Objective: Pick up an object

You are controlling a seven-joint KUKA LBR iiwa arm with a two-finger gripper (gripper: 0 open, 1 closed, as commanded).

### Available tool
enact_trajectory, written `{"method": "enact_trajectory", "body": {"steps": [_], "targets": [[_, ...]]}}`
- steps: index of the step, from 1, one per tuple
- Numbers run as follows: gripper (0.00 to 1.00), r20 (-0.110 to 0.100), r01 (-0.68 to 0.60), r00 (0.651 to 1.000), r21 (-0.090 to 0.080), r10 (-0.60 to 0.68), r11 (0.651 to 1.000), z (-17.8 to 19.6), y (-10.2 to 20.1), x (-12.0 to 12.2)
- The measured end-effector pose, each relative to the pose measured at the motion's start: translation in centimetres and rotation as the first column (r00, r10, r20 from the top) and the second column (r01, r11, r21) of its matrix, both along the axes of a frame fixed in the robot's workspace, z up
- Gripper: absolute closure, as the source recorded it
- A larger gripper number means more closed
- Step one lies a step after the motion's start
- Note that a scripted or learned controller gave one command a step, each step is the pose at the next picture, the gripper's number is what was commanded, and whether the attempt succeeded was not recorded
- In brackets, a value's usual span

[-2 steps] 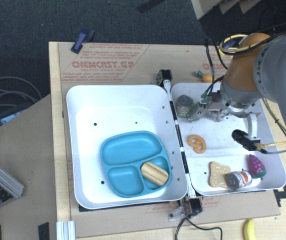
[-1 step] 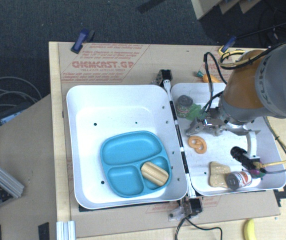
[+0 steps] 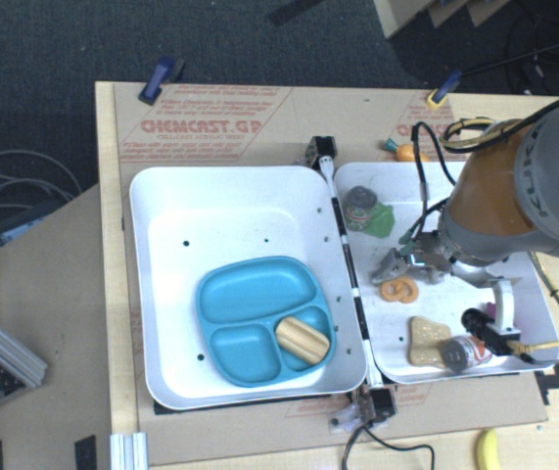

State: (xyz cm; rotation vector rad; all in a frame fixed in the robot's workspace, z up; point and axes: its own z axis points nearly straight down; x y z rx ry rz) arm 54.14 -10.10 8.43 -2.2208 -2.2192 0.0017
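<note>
The gripper [image 3: 396, 263] is seen low in the right bin [image 3: 524, 360], reached in from the right, its metal fingers pointing toward the divider between the bins; whether they are spread or pressed together cannot be told, and nothing is seen between them. Just below the fingertips lies a small orange pretzel-shaped piece [image 3: 398, 290], judged to be the likeliest target. It is flat, looped and glossy, with open holes, resting on the white floor near the bin's left wall. For a sound pick, the fingers would best be centred over the loop and lowered until they straddle it, since so thin a thing is easily skated over or pushed against the wall. A closure across the narrower width is judged safer than one along its length. Nearby, a grey cylinder [image 3: 361, 204] on a green piece [image 3: 381, 221] sits toward the far end, and a tan block [image 3: 426, 339] lies nearer the front; both are apart from the pretzel and should not be disturbed.
</note>
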Motion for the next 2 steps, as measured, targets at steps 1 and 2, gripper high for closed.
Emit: {"method": "enact_trajectory", "body": {"steps": [1,2], "targets": [[0.0,0.0,0.0,1.0,0.001,0.0,1.0,0.3,0.4,-1.3],[1.0,0.004,0.0,1.0,0.0,0.0,1.0,1.4,0.5,-1.2]]}}
